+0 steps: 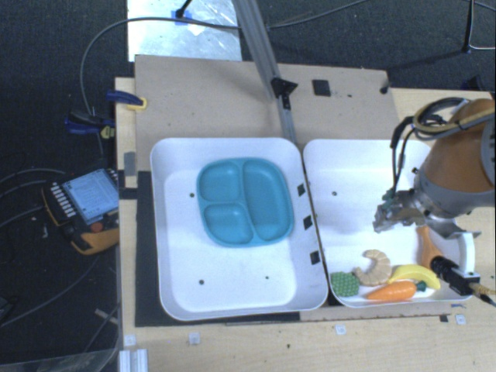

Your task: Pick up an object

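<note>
Along the front edge of the right bin (349,169) lie several toy foods: a green broccoli piece (346,284), a tan croissant (376,266), an orange carrot (390,291) and a yellow banana (416,274). My gripper (391,214) hangs over the right half of this bin, a little behind and above the croissant. It hangs apart from all of the foods.
The left bin (174,231) bears a blue divided plate (244,201). A metal pole (263,45) slants down to the bins' shared rear corner. The arm's grey and orange body (457,169) covers the right bin's right edge. Cables and a handset (85,204) lie on the floor at left.
</note>
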### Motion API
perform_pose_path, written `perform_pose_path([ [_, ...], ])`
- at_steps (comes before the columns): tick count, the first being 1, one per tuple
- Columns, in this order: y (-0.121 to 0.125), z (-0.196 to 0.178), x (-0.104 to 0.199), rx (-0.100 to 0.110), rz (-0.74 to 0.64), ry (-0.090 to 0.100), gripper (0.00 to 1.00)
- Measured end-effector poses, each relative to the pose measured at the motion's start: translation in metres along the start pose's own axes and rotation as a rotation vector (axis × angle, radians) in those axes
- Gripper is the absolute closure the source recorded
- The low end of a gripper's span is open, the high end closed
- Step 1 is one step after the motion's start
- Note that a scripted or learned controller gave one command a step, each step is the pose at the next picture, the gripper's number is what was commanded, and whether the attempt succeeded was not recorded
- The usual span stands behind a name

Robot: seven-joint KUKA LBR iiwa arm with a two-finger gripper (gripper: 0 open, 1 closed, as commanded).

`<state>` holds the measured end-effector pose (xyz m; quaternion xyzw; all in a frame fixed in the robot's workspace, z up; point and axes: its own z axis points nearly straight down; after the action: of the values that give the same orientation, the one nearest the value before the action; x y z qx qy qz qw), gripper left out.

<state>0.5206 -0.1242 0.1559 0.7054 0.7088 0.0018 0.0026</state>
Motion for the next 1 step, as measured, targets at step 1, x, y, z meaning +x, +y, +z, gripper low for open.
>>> perform_pose_path([
  [1,0.0004,-0.0436,-0.0026,0.000,0.000,0.000,1.00],
])
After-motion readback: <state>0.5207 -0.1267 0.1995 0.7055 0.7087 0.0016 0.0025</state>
